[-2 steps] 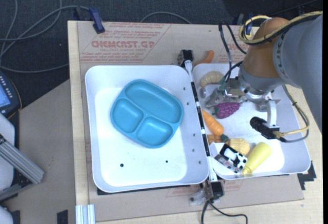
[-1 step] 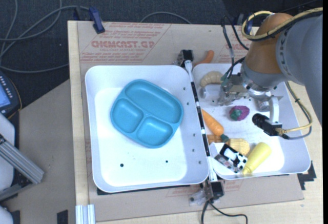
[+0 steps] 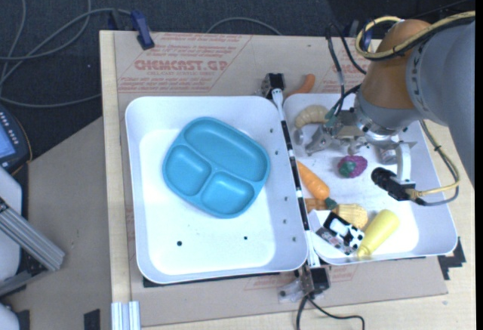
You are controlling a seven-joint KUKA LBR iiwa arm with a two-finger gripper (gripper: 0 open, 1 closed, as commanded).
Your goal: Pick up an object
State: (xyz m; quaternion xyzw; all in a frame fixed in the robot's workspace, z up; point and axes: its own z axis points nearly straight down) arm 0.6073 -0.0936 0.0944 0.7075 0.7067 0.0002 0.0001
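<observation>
Hand: the hand [image 3: 343, 138] is hanging low over the upper part of the right bin [image 3: 434, 234], at the right of the frame; whether it is open or closed I cannot tell; nothing is showing in its grip
Nearest thing: a purple and green ball [image 3: 352, 165] is lying just below the hand, toward the frame's bottom
Other things: a carrot [image 3: 312, 180] is lying slantwise by the bin's left wall; a yellow piece [image 3: 377, 231] is sitting lower right
Room: the left wall and the crowding are leaving little room
Left bin: a blue plate [image 3: 216, 166] is sitting apart
</observation>
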